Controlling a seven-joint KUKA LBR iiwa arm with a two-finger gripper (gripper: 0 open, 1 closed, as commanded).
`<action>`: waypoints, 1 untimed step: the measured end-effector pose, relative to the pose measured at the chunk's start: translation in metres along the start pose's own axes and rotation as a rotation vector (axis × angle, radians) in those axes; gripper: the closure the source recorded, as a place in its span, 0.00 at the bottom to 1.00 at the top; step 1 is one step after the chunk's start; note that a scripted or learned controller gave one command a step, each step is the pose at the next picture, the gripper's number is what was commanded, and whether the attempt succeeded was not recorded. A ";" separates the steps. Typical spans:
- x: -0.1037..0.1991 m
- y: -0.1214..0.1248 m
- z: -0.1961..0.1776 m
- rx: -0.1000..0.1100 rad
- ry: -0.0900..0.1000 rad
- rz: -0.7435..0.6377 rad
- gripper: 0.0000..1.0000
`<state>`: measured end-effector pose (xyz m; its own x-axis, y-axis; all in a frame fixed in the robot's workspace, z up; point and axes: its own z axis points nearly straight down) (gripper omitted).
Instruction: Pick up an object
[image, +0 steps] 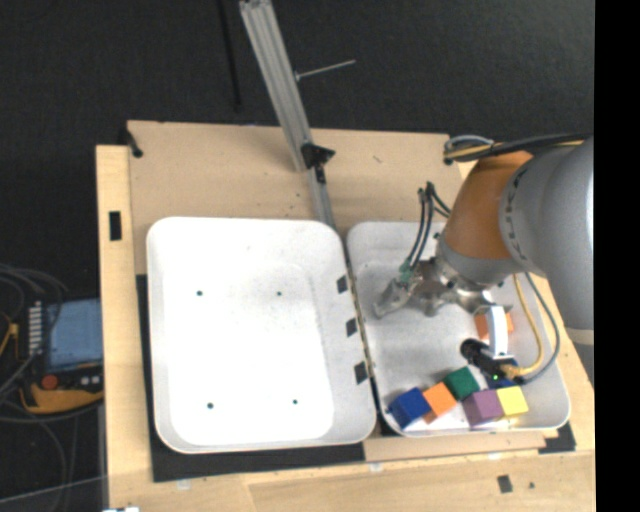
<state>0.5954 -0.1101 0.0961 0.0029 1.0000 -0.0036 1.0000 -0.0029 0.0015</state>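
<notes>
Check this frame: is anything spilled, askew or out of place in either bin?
Nothing stands out. The blue, orange, green, purple and yellow blocks sit clustered inside the right bin, near its front edge; none has spilled out.

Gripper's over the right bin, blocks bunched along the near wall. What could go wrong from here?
1. The blue block, orange block, green block, purple block and yellow block sit packed together, so a closing grasp may wedge on two or push neighbours aside.
2. They lie against the right bin near wall, leaving little finger room.
3. The gripper sits apart from the cluster, near the bin divider; descending here likely grabs nothing.
</notes>
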 end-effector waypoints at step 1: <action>0.000 0.001 -0.013 -0.006 0.004 0.008 1.00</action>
<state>0.5969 -0.1097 0.1088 0.0111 0.9999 0.0005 0.9999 -0.0111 0.0074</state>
